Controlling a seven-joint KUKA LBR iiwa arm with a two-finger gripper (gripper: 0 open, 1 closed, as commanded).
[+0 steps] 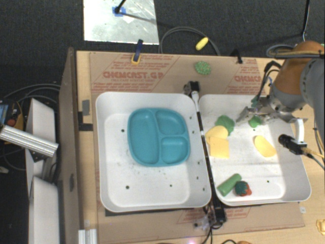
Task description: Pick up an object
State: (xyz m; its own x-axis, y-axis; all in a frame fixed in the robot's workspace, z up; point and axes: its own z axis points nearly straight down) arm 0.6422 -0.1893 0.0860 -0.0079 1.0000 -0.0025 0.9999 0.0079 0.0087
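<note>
2 white bins (pixel 117 187), 1 blue tray (pixel 158 136), 3 yellow pieces (pixel 219 147)

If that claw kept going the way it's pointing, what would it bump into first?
Probably the small green piece right at the gripper tip, then the right bin floor. Depth is hard to judge from above, so that is a guess.

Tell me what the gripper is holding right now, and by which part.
The gripper sits over a small green object in the right bin, but whether it grips it cannot be told.

Arm (pixel 299 80) cut by right edge; claw (pixel 252 115) grip unclear.
</note>
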